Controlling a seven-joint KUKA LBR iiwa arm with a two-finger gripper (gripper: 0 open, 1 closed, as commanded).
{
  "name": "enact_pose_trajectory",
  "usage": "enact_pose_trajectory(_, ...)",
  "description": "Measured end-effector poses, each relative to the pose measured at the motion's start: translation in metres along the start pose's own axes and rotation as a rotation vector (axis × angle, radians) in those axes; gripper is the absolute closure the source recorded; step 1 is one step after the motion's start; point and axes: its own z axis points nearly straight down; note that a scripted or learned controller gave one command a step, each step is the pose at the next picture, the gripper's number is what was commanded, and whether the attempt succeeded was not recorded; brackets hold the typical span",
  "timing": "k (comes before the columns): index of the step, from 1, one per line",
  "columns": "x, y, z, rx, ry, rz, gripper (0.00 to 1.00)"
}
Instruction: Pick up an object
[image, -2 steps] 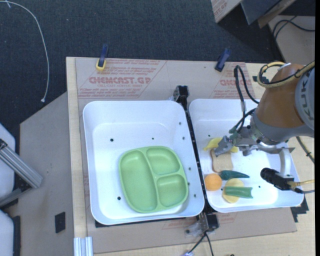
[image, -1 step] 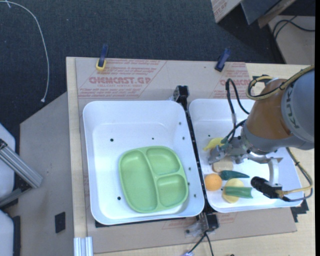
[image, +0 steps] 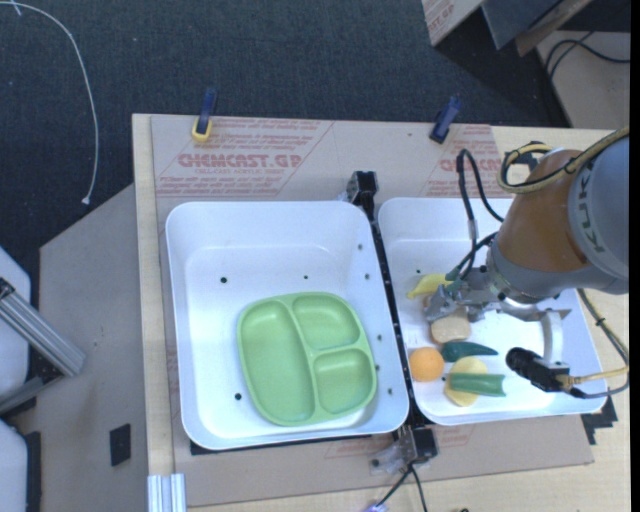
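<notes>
Reaching low into the right bin (image: 400, 225), the gripper (image: 452, 297) hangs over a beige lump (image: 450, 329); finger state: cannot tell. Next: close, then lift.

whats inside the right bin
The right bin holds an orange ball, a tan piece, dark green and yellow-green items and a yellow piece. The arm covers its far right.

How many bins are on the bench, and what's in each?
2. The left white bin holds a green divided plastic tray; the right white bin holds small toy foods, some possibly hidden under the arm.
</notes>
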Motion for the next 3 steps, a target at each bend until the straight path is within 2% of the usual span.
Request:
enact_pose_trajectory(2, 0.010, 0.016, -0.103, -0.007, -0.001, -0.003, 1.00)
enact_pose_trajectory(3, 0.010, 0.016, -0.107, -0.002, -0.001, -0.002, 1.00)
